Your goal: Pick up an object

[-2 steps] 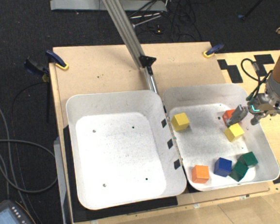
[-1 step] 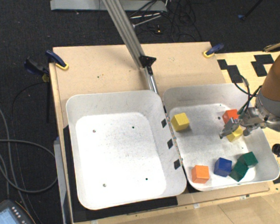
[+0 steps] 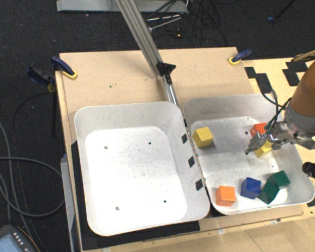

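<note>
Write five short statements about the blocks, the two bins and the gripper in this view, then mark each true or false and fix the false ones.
1. The yellow cube lies in the right bin. True.
2. The orange cube lies in the left bin. False: it lies in the right bin, near its front edge.
3. The blue cube sits between the orange cube and the green blocks. True.
4. The gripper hovers over the left bin. False: over the right bin.
5. The blue cube touches the yellow cube. False: they lie apart.
</note>
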Robot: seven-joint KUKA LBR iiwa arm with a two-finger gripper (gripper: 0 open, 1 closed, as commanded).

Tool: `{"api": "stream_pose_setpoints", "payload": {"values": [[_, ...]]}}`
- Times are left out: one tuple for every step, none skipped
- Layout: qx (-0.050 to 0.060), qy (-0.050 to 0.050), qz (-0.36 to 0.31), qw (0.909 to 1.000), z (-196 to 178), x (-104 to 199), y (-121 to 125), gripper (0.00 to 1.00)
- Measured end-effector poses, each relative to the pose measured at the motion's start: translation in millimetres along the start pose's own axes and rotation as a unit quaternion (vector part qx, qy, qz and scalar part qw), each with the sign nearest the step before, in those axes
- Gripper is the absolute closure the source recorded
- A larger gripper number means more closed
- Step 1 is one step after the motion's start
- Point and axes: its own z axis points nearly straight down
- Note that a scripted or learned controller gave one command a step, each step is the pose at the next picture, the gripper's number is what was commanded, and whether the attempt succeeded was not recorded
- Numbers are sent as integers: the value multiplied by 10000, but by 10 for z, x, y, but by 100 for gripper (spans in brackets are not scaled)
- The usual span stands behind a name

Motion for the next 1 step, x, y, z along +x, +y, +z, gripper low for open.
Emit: {"api": "stream_pose_setpoints", "payload": {"values": [[-16, -14, 5, 10000, -88, -7, 8, 100]]}}
